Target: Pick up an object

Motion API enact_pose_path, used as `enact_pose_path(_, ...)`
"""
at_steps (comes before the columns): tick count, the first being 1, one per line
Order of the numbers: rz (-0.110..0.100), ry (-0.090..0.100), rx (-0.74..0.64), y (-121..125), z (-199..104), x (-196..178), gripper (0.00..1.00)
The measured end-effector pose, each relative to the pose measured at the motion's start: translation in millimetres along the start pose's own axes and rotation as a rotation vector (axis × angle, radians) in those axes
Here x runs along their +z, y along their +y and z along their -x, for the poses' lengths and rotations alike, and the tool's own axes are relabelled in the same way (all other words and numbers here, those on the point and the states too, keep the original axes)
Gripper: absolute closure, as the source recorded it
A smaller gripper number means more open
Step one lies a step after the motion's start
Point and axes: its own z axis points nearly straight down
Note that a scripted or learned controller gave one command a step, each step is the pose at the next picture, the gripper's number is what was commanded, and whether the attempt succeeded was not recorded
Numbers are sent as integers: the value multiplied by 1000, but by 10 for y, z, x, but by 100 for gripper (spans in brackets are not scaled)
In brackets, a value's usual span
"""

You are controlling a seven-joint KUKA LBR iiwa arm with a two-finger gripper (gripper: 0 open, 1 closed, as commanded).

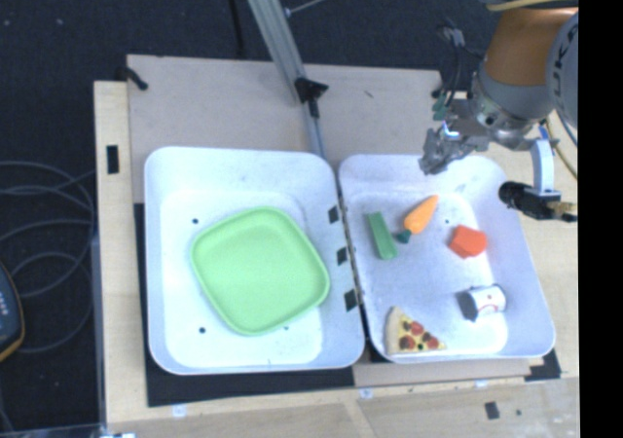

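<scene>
Camera view
Gripper (440,151): over right bin's (521,232) far edge; finger opening cannot be told, nothing seen held.
Carrot (421,214): right bin, far-centre; long axis diagonal, orange tip toward far-right corner, green end toward green block (380,235).
Left bin (165,232): green plate (259,270).

Pale wooden bench (115,232) on dark speckled floor (58,8); black cables (39,222) left; slanted metal pole (273,27).

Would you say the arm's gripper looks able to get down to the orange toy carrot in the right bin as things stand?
Probably yes. The gripper sits above the far edge of the right white bin, and the orange toy carrot lies just below it in the view, uncovered. The green block lies beside the carrot, apart from it.
</scene>
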Motion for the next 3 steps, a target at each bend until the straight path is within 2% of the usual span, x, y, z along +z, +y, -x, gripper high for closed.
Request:
enact_pose_path(1,-4,1,-4,86,-501,-58,100)
enact_pose_path(3,-6,1,-4,-13,-1586,52,100)
